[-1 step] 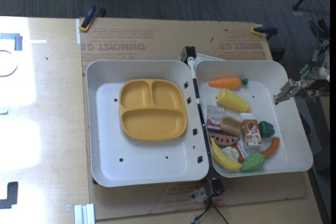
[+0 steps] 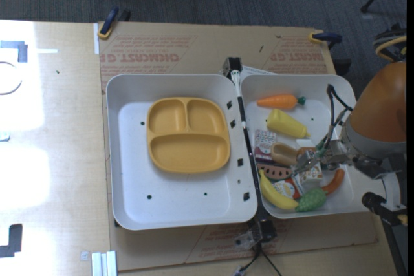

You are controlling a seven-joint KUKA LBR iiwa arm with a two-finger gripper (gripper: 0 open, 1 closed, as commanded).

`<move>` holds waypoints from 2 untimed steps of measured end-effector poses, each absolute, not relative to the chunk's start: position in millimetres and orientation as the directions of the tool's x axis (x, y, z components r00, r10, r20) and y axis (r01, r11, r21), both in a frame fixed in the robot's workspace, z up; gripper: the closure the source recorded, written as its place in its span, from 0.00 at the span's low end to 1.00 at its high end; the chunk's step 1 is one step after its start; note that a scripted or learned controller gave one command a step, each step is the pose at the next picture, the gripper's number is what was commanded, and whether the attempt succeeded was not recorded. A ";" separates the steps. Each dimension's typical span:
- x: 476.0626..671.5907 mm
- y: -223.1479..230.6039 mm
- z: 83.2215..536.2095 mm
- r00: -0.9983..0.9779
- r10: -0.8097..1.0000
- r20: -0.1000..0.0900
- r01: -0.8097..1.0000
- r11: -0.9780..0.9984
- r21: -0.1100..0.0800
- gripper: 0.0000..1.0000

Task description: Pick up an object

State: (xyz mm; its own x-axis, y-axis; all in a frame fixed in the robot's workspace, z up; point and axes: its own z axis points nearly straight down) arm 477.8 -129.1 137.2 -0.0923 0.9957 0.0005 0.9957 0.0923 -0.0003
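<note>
Gripper point(image 2: 309, 163) hangs low over the right bin's point(image 2: 321, 83) front half, above the toy food pile point(image 2: 288, 181); finger opening you cannot tell. Settle on one piece, like the banana point(image 2: 277, 194), before closing.

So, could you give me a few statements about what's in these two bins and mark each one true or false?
1. The yellow divided plate lies in the left bin. True.
2. The carrot sits in the left bin. False: it lies in the right bin, near its far edge.
3. The gripper is down in the right bin among the toy food. True.
4. The banana rests on the plate. False: it lies in the right bin, by the near edge.
5. Food lies on the plate. False: none does.
</note>
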 end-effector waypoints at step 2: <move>481.7 -143.6 105.4 -0.370 0.929 -0.003 0.929 0.370 0.009 1.00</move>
